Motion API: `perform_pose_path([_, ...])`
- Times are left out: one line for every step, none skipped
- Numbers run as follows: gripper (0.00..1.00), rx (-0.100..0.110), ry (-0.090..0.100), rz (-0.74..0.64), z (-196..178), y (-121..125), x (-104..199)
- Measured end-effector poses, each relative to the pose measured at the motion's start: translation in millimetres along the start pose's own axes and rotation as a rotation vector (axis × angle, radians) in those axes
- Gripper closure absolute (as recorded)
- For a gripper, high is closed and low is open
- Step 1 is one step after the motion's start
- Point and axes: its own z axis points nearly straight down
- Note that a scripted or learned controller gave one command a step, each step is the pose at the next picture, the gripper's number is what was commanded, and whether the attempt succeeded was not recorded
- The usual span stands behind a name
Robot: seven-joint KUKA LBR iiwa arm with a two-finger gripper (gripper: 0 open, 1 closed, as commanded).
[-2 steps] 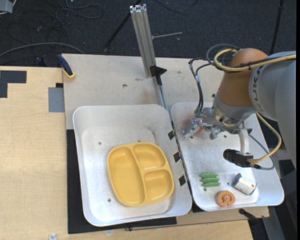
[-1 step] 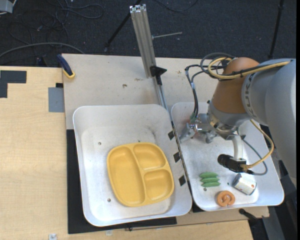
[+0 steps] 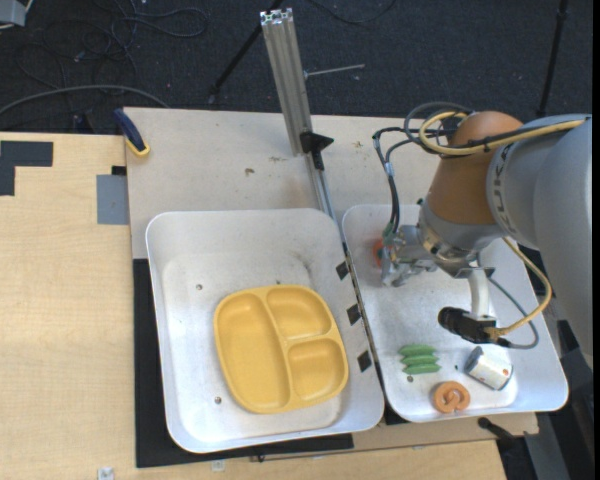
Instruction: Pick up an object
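Note:
My gripper (image 3: pixel 395 268) hangs low over the far left part of the right bin (image 3: pixel 540 393), under the grey arm and its orange band. A small red and orange thing (image 3: pixel 383 252) sits right against the gripper's left side; whether it is held is hidden. Further forward in the same bin lie a green ridged object (image 3: pixel 418 359), an orange ring-shaped object (image 3: pixel 450 397) and a small white cylinder (image 3: pixel 490 370), all apart from the gripper.
The left bin (image 3: pixel 180 268) holds a yellow divided plate (image 3: pixel 280 346). A metal post (image 3: pixel 292 83) rises behind the bins, near the divide between them. A wooden bench surface (image 3: pixel 50 298) lies to the left.

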Motion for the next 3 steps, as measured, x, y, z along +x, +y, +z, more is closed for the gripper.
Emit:
perform_pose_path([1.0, -0.006, -0.001, -0.007, -45, 5, 4])
perform_pose_path([1.0, -0.008, -0.001, -0.007, -108, 6, 4])
perform_pose_path([1.0, -0.005, -0.001, -0.006, -128, 6, 3])
